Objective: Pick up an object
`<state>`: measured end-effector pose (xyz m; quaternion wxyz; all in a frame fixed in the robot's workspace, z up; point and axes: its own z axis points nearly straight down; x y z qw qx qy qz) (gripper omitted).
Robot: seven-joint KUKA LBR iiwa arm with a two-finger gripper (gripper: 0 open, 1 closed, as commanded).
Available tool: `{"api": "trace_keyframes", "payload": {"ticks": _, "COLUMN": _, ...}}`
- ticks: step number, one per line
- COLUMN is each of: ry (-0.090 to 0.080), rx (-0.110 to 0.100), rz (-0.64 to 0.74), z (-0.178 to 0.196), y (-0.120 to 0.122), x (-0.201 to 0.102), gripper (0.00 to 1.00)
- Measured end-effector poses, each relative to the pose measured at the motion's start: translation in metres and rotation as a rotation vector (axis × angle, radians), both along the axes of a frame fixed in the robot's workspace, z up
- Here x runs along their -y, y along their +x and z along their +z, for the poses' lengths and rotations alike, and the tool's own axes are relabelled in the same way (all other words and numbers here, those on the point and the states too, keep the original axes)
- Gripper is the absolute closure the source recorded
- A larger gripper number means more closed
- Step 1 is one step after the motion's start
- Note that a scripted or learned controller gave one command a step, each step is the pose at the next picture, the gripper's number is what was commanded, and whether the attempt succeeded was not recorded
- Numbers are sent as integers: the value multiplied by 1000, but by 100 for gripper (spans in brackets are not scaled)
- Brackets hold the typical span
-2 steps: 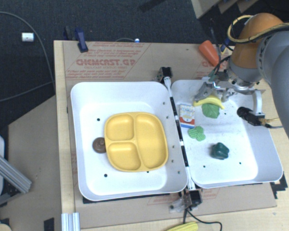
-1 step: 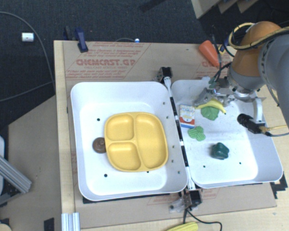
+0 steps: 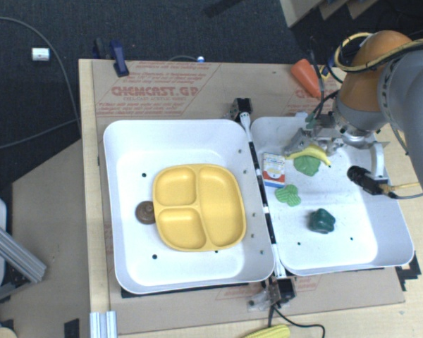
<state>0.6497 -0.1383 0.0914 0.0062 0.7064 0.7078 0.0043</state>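
Observation:
My gripper (image 3: 316, 145) hangs low over the far part of the right bin (image 3: 381, 248), directly above a yellow banana (image 3: 320, 154) and a light green piece (image 3: 307, 165) that lies against it. Whether the gripper touches either of them is hidden by its own body. Just left of them lies a small white carton (image 3: 273, 170) with red and blue print. A ruffled green piece (image 3: 290, 195) sits nearer the bin's middle, and a dark green pepper-like object (image 3: 322, 220) lies in front of it.
The left bin (image 3: 120, 189) holds a yellow divided tray (image 3: 197, 207) with a small brown round object (image 3: 145, 212) beside its left edge. An orange object (image 3: 307, 78) lies on the bench behind the right bin. The arm fills the upper right.

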Motion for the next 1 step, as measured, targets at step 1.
{"api": "trace_keyframes", "payload": {"ticks": 1, "ry": -3, "rx": 0, "rz": -2, "z": 0, "y": -6, "x": -5, "gripper": 0}}
